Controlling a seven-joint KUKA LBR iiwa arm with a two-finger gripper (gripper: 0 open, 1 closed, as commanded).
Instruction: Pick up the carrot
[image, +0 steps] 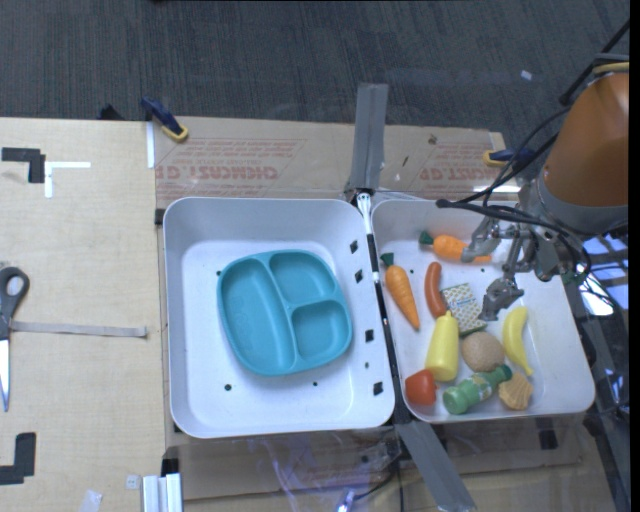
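The carrot (402, 295) lies in the right bin (570, 400), close to that bin's left wall, its green top toward the rear and its tip pointing forward and slightly right. We see nothing gripping it; it rests on the bin floor, so we judge the pick not yet made.

Just to its right lies a red sausage-shaped piece (432, 288), then a patterned cracker (462, 303). A second, shorter orange vegetable (447, 246) with a green end sits at the rear of the bin; we note it as a possible confusion with the target. Further forward we find a yellow corn piece (443, 347), a tomato (421, 387), a potato (483, 351), a banana (516, 340) and a green item (470, 393).

The gripper (500, 290) hangs over the centre-right of the bin, near the cracker and well apart from the carrot. We cannot tell whether the jaws are parted or closed; nothing is visibly held.

The left bin (180, 330) holds a blue divided plate (285, 312). Scissors (8, 300) lie on the surface at far left.

Remaining, in our judgement: travel left to the carrot, descend, grasp, lift.
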